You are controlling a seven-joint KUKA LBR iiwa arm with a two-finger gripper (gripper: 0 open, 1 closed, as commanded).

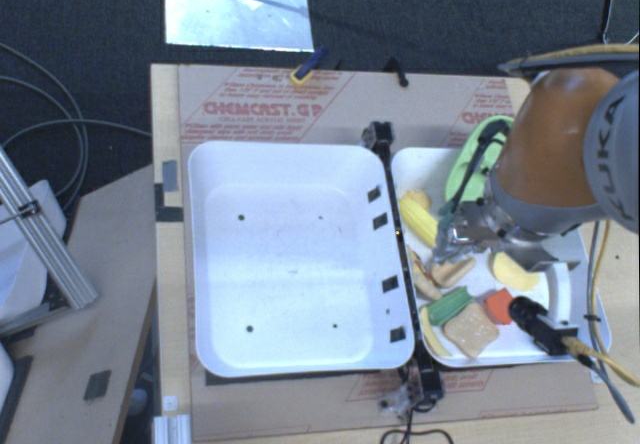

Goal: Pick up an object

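White bins: empty left shallow plastic bin; right shallow plastic bin crowded with toy foods, right of centre frame.
Pincer: metal pincer low over pale tan bread-like piece; finger spread cannot be told.
Neighbours: yellow corn-shaped piece, green ridged piece close.
Advice: descend straight, close only around one piece, lift slowly, avoid nudging corn.

Even bright light, soft focus, mild glare
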